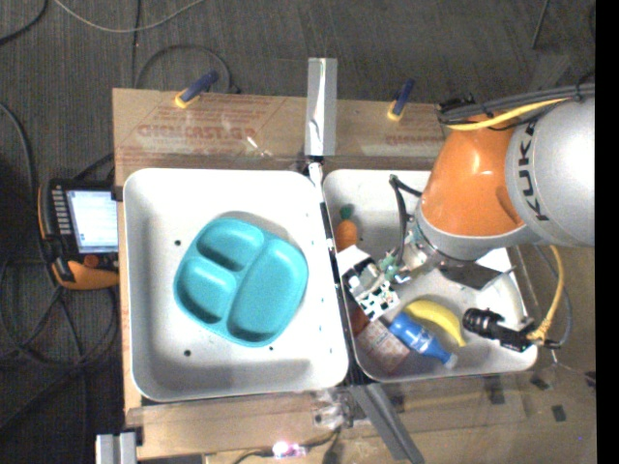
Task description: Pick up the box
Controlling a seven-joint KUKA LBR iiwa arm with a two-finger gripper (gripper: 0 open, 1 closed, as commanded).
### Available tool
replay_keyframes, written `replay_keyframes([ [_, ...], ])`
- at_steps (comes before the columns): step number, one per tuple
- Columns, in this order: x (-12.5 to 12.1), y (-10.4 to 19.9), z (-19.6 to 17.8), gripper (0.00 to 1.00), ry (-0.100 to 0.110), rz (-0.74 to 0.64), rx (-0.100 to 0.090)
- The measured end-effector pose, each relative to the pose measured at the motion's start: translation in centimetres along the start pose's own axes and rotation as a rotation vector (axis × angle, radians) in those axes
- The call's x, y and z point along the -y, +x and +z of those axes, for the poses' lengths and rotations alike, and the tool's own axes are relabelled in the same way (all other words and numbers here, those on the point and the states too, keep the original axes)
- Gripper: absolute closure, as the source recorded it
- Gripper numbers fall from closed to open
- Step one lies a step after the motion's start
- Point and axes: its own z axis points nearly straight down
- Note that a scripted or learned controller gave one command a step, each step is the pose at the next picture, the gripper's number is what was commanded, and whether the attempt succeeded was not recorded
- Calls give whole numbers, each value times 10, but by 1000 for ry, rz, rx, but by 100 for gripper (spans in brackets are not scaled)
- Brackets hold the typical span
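Approach step: gripper, finger state indeterminate under the wrist, sits over the right bin, beside the box near the banana; next needs centring, then closing.

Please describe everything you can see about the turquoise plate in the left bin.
The plate is turquoise, looks like smooth plastic, and has rounded corners. Raised ridges divide it into three compartments: two smaller ones on its left side and one larger on the right. It lies flat and face up, turned at an angle, near the middle of the left bin. It rests on the bin floor, and nothing else touches it.
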Motion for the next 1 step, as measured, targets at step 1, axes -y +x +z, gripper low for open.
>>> replay_keyframes([
  [1,-41,-25,0,100,-2,-41,0],
])
